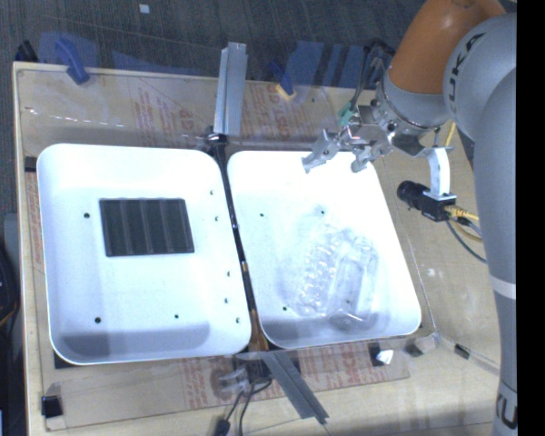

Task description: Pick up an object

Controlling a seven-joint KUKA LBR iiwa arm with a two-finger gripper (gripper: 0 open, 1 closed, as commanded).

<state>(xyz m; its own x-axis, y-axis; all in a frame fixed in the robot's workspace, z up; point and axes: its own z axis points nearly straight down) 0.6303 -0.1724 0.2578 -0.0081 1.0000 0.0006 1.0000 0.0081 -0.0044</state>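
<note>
Nearest the camera, the counter (145, 384) edge carries some clamp hardware and a cable at the seam btwn the two bins. In the right bin (263, 243), toward its near-right corner, lies the thing to pick: a clear plastic container (334, 275), crinkly and see-through, hard to tell from the white floor; exact shape can't be made out. The left bin (64, 243) holds a dark ribbed tray (146, 226) lying flat, left of centre.

Further back, the gripper (339, 153) hangs over the far rim of the right bin, fingers apart w/ nothing btwn them, well apart from the container. The arm (454, 53) comes in from the far right.

Step in hand looks like the approach. To do it well, the gripper should prob. travel toward the near side, centre over the container's thickest part, keep the fingers wide, then descend straight. Thin plastic may flex or slip, so close on a ridge or edge, not the flat face, and stay off the bin's near wall.
</note>
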